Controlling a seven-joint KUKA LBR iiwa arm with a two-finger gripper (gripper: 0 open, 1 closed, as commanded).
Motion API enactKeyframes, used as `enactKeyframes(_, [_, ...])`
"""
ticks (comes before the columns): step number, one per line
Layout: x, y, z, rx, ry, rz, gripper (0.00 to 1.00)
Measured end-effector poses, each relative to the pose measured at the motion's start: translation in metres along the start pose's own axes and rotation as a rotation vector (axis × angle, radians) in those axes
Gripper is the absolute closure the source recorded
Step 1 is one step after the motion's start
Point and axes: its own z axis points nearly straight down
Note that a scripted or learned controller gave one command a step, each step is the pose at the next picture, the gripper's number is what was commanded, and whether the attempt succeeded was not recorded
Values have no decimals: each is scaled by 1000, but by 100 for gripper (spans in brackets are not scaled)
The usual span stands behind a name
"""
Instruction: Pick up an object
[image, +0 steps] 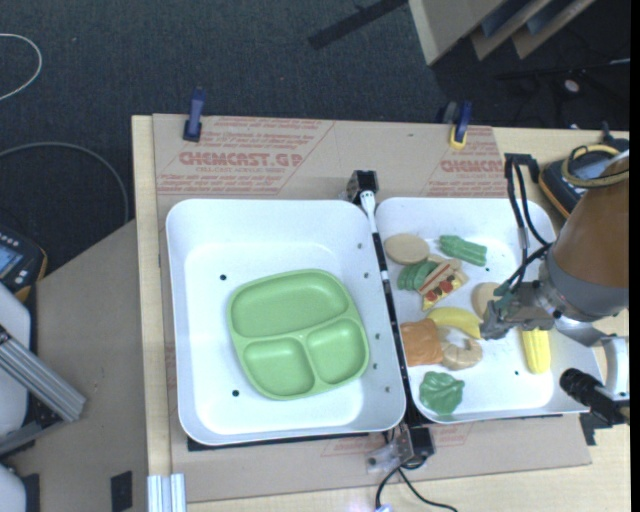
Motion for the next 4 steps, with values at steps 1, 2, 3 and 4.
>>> enactKeyframes(1, [126,0,-13,0,5,-14,100])
enactKeyframes(2, [184,-1,-13,1,2,-6,100])
enactKeyframes(3, [216,1,-184,-15,5,-8,100])
enactKeyframes(4, [259,-1,-140,8,1,-5,100])
